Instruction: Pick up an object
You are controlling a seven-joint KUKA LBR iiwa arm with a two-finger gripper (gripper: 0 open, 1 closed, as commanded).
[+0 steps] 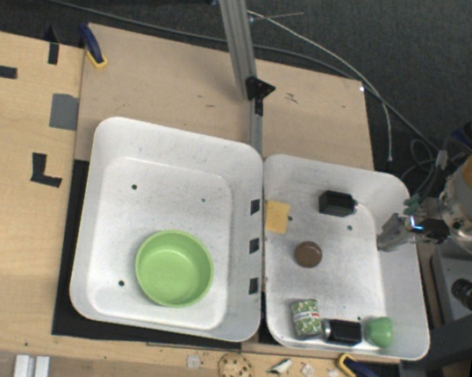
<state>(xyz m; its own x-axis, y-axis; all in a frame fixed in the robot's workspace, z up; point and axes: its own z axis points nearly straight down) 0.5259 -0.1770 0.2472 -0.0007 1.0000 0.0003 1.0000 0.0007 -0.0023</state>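
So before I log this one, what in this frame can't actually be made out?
- Gripper, camera view: small and blurred at the right bin's edge; finger state unreadable.
- Arm: cut off by the frame's right edge.
- Green-labelled packet: print too small to read.
- Black object beside it: one end meets the green object; whether they are joined is unclear.
- Small debris below the bins: too small to identify.

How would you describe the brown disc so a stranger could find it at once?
Look in the right bin, near the middle of its floor. The brown disc lies there alone, below the black block. It is the only round brown thing in that bin.
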